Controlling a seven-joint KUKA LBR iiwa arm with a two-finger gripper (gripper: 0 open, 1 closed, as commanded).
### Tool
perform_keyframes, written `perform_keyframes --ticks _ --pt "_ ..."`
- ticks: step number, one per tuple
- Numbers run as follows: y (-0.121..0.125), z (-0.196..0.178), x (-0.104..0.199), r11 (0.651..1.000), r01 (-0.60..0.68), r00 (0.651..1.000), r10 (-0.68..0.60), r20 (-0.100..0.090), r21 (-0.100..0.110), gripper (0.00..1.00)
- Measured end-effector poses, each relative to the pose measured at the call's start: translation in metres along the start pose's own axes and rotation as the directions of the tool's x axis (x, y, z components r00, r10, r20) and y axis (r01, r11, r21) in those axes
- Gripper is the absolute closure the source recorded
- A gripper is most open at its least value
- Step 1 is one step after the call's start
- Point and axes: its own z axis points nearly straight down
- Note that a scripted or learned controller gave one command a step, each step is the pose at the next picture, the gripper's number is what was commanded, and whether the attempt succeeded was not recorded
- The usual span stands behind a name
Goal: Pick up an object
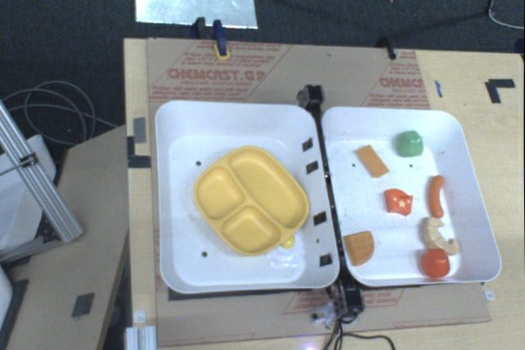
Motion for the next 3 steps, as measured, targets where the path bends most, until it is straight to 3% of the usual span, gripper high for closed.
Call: perform_keyframes --ticks 1,2,3 --pt "0.022 -0.030 0.085 1.000 0.014 1.000 -0.014 -0.006 0.006 1.00" --pt "0.020 -0.028 0.079 1.000 0.003 1.000 -0.003 -0.005 0.010 0.00" --pt "-0.005 0.134 -0.019 1.000 -0.008 1.000 0.008 -0.006 0.026 0.00"
